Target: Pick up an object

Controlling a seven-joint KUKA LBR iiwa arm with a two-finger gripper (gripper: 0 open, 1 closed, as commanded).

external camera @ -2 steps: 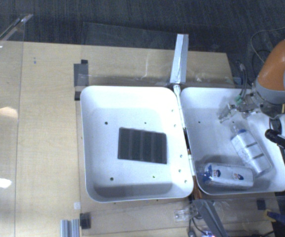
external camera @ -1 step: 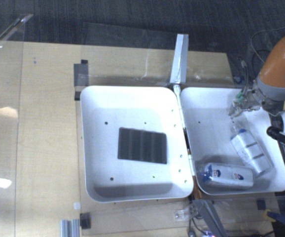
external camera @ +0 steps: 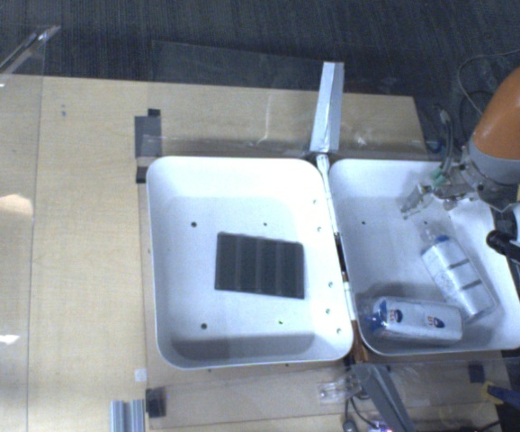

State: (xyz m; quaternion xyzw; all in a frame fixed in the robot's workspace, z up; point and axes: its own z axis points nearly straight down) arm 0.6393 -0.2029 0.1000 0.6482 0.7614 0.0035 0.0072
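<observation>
In the right bin [external camera: 377, 232] a clear plastic bottle [external camera: 458, 273] lies slantwise near the right wall. Along that bin's front wall lies a white tube with blue print [external camera: 417, 319], on its side. A dark ridged rectangular pad [external camera: 260, 265] rests flat in the middle of the left bin [external camera: 174, 241]. My gripper [external camera: 426, 196] hangs over the far right part of the right bin, just beyond the clear bottle's top end and apart from it. The orange band of the arm [external camera: 507, 120] sits above it at the right edge.
A metal divider post [external camera: 327, 106] rises behind the seam between the two bins. Cables and black hardware [external camera: 516, 237] crowd the right bin's right rim. A clear sheet covers the bench to the left [external camera: 26, 241].
</observation>
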